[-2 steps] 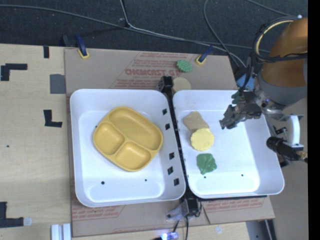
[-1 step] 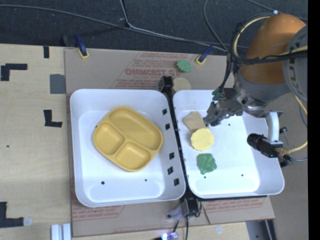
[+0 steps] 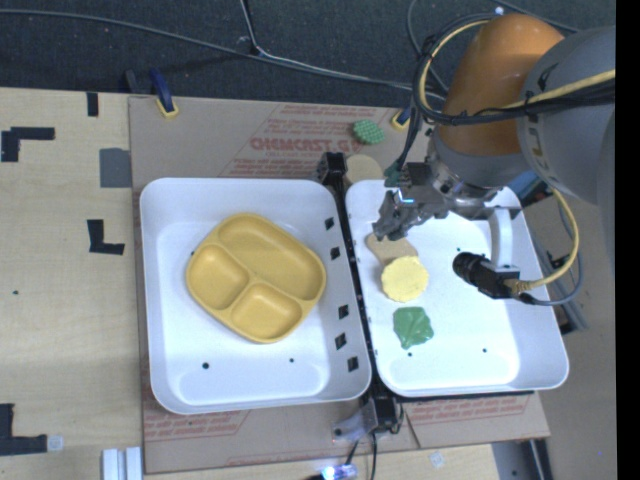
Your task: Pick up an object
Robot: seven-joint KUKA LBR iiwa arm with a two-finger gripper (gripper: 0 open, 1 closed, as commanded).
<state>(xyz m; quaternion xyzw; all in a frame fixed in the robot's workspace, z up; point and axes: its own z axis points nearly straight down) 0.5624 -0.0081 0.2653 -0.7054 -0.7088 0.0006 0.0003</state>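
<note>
Camera view: hand (image 3: pixel 396 211) above tan piece (image 3: pixel 385 247), yellow disc (image 3: pixel 404 279) beside.

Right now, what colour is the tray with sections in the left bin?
Yellow. The divided tray shows clearly in the camera view.

You look down from one camera fixed high above the bench, tilted a bit, so the far edge sits at the top of the picture. The left shallow white plastic bin (image 3: pixel 160 298) is your landmark. It sits near the middle, and you see all of it. To its right, touching it, you see the whole right shallow white plastic bin (image 3: pixel 520 363). The big grey and orange robot arm (image 3: pixel 520 88) comes in from further right, close under the camera.
</note>
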